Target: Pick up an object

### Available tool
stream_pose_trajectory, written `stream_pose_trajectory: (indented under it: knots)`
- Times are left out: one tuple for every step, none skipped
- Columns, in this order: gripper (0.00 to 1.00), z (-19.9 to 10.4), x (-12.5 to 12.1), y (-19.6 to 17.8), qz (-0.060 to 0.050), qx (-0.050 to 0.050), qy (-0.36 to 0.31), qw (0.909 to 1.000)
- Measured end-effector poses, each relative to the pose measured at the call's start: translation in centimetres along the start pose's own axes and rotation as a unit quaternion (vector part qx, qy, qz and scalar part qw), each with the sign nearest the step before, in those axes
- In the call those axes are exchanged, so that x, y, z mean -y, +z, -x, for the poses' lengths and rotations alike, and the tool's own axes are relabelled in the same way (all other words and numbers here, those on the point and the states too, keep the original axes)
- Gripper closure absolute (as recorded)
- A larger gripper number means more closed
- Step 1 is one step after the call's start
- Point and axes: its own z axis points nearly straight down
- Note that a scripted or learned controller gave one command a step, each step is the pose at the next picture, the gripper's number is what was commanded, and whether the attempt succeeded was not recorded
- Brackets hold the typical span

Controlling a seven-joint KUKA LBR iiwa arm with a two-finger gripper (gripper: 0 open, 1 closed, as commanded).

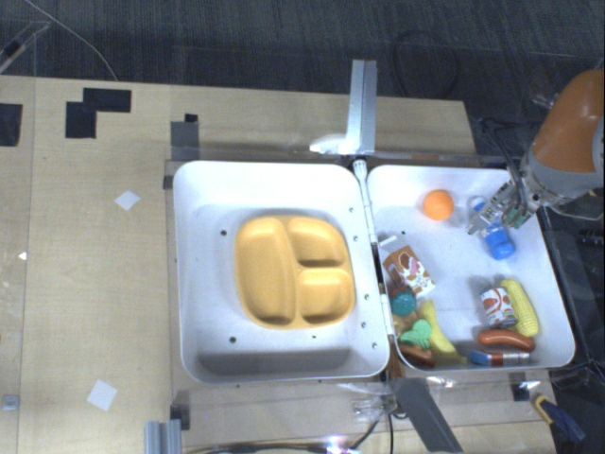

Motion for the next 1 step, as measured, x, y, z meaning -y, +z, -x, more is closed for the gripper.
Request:
stream_pose_trajectory:
  knots:
    - [1.00, -1.67, -0.42, -12.79, 0.000, 0.000, 0.066, 0.9978]
